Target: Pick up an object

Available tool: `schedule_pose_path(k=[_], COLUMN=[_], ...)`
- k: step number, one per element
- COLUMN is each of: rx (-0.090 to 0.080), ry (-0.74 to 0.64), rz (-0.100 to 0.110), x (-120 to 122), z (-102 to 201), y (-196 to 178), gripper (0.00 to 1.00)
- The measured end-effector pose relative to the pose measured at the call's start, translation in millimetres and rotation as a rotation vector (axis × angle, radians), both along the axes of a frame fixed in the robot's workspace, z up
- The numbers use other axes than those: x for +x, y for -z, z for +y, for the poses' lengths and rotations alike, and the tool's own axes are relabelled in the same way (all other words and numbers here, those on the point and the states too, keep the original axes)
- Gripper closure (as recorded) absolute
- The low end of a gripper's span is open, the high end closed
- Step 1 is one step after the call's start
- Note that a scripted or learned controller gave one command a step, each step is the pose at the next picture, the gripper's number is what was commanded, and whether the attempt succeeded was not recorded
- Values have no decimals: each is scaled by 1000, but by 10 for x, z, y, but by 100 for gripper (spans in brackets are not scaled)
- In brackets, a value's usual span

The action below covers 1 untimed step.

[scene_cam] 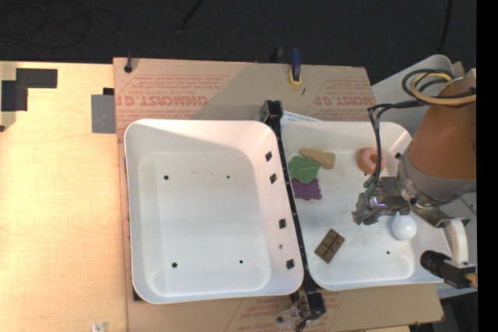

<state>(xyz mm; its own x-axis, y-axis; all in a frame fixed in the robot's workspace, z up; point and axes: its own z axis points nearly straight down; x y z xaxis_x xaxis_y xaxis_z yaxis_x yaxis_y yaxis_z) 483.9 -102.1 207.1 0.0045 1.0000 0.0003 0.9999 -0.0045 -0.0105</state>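
Two bins (202, 136), end effector (372, 207) over the right one (grip state unclear) beside a white ball (404, 228).

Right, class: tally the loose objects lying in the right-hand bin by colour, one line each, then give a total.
Green: 1
Purple: 1
Tan: 1
Pink: 1
Brown: 1
White: 1
Total: 6

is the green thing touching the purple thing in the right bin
Touching. The camera view shows the green piece overlapping the top edge of the purple piece, with no white bin floor between them.
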Motion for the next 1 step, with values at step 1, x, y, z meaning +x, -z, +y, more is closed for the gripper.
schedule_pose_path(k=[1], rx=[0], ry=[-7], rz=[-10], x=[47], z=[451], y=[-639], gripper=[100])
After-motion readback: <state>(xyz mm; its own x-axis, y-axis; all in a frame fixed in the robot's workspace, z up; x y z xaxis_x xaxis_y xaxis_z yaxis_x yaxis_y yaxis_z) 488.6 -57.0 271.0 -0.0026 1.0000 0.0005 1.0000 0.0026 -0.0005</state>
